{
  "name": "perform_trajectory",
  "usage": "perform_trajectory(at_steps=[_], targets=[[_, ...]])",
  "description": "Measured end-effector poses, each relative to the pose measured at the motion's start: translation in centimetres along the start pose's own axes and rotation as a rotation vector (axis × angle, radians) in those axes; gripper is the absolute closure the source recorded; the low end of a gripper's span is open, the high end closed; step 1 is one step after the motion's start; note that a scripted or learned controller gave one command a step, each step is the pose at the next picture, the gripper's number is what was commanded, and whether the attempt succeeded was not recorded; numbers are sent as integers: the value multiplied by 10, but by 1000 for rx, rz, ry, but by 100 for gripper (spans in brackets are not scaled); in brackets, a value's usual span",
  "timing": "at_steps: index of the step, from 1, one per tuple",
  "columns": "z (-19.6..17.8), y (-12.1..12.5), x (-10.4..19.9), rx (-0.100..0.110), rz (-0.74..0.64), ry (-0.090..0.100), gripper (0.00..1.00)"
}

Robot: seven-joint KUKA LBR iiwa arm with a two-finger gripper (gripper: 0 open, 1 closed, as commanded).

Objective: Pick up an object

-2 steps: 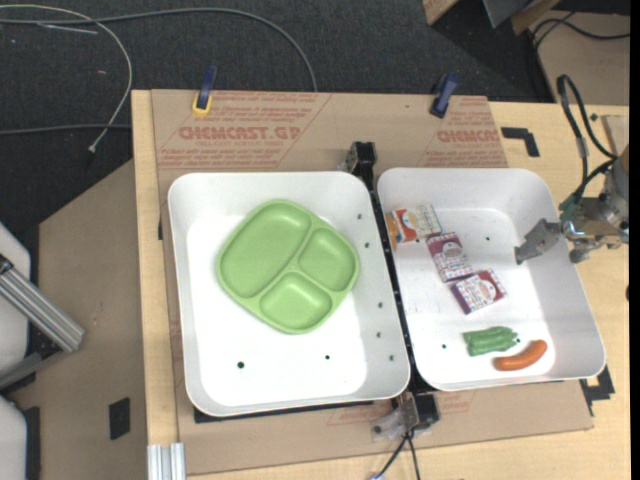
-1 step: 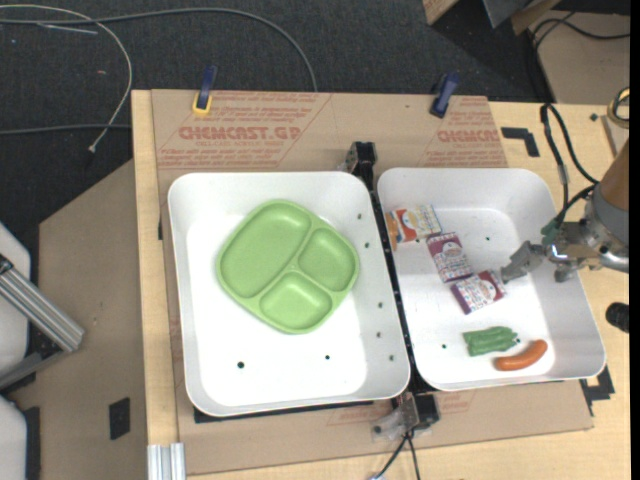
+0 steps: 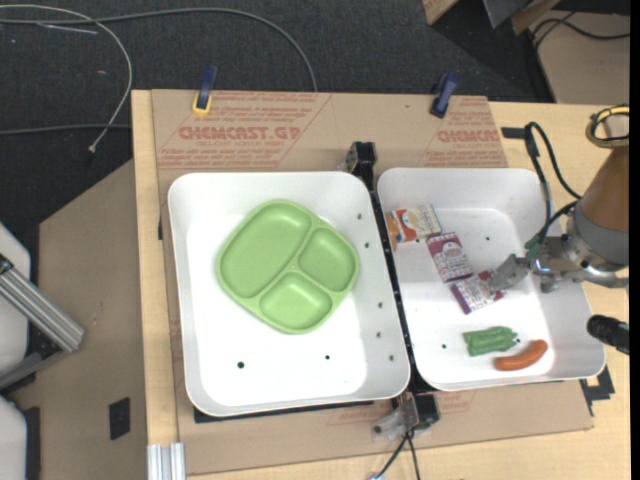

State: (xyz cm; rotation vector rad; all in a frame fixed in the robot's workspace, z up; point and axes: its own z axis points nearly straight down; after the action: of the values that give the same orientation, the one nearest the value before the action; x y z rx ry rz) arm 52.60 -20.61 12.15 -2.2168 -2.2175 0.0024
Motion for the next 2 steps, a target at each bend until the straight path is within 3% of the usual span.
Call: perform_trajectory(at_steps=[1,2], targets=[[34,2,1,-6,-1,3,0],[19,6,0,-20,-1,-5,100]])
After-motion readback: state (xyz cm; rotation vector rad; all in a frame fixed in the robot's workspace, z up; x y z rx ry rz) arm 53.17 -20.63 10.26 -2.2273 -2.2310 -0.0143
